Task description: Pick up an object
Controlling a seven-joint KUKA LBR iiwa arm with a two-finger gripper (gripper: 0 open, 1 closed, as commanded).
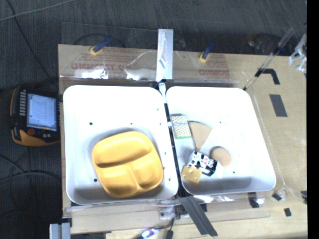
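- The objects available for picking lie in two bins; the small ones are gathered in the left half of the right-hand shallow white bin (pixel 259 133), near the divide between the bins.
- A small black-and-white printed box (pixel 203 162) lies tilted there, with a little tan-yellow block (pixel 191 174) touching its lower left corner, near the bin's front wall.
- Just right of the printed box we see a round tan disc (pixel 222 156), lying flat, at or very close to the box.
- Above these lies a flat, brown, wedge-shaped piece of card (pixel 201 132), its point toward the box.
- A green-and-white patterned packet (pixel 179 127) lies just beside the wedge, against the bin's left wall.
- The left-hand shallow white bin (pixel 79 113) holds a large yellow plastic tray with three compartments (pixel 128 163), lying slantwise in its front half.
- We cannot tell the state of the claw.
- Behind the bins, an upright metal bar (pixel 165 54) stands at the divide, with a yellow clamp (pixel 101 46) and another yellow clamp (pixel 205 54) on either side of it on the wooden bench (pixel 294 133).
- On the dark floor to the left sits an orange-edged handheld control unit (pixel 35 116) with a lit screen.
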